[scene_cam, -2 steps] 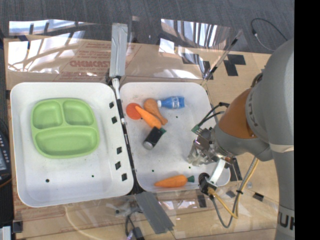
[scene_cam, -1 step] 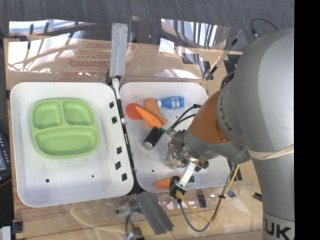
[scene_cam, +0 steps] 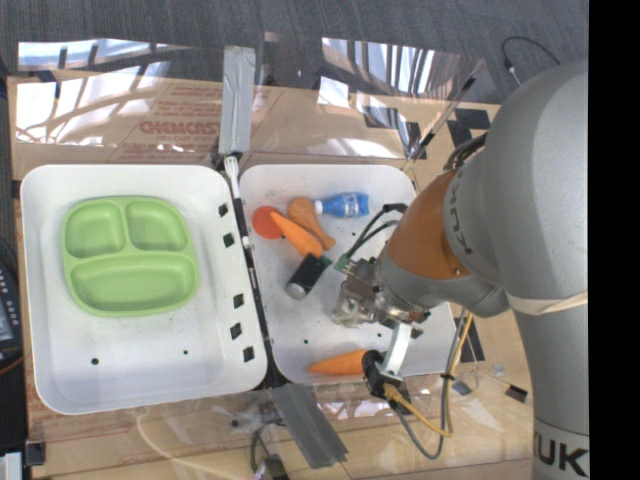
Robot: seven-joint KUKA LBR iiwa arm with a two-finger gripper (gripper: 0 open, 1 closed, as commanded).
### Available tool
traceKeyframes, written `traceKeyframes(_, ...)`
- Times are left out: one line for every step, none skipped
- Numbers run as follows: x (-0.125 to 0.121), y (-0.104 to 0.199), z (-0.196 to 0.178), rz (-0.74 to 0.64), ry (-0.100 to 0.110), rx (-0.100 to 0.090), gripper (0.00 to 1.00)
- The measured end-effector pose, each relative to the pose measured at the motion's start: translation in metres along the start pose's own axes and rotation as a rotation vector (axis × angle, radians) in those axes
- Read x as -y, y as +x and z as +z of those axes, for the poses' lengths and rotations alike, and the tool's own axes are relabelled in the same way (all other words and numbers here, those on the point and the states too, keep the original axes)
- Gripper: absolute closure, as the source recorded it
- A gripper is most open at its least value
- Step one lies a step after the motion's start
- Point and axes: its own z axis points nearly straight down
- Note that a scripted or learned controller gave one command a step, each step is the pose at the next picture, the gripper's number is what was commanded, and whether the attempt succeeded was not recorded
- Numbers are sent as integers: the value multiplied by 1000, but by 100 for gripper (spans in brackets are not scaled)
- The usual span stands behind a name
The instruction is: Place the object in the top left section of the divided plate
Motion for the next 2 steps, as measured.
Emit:
traceKeyframes(0, 1, -9, -4, 3, 0, 100)
traceKeyframes(-23, -61, -1, -50, -3, 1, 100)
